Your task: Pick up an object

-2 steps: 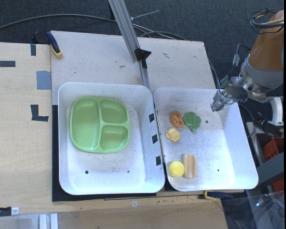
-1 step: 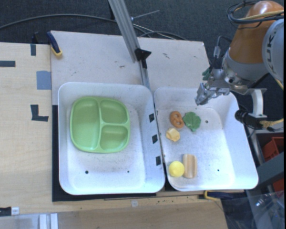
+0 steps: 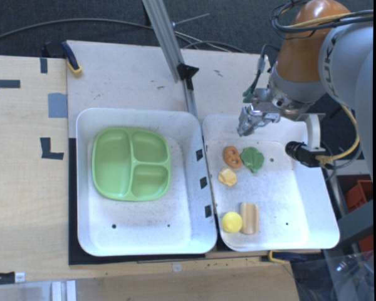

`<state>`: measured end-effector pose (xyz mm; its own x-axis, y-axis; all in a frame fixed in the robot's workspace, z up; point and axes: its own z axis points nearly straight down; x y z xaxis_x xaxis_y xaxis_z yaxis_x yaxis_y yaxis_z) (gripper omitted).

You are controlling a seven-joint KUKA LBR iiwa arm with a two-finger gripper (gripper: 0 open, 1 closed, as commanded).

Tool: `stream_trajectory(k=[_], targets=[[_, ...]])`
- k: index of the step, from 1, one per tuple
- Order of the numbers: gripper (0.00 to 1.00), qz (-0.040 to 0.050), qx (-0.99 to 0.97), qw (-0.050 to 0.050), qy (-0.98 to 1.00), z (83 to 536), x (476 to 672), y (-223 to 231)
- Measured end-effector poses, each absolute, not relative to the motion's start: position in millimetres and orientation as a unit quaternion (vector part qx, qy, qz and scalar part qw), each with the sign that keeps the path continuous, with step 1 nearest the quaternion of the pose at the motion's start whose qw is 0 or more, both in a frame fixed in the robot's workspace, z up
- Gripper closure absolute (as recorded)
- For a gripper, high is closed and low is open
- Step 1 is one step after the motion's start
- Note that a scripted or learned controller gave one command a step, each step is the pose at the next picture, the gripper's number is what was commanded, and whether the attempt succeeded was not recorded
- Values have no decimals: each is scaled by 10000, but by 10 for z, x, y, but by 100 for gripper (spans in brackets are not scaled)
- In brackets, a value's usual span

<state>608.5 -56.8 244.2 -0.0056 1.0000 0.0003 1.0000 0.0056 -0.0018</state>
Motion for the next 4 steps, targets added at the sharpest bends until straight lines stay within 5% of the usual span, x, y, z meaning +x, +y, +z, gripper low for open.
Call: stream_trajectory(k=[3, 4], targets=[[100, 3, -7050, 5, -7092, 2221, 6420, 943], [0, 11, -7062, -1, -7080, 2230, 6417, 912]])
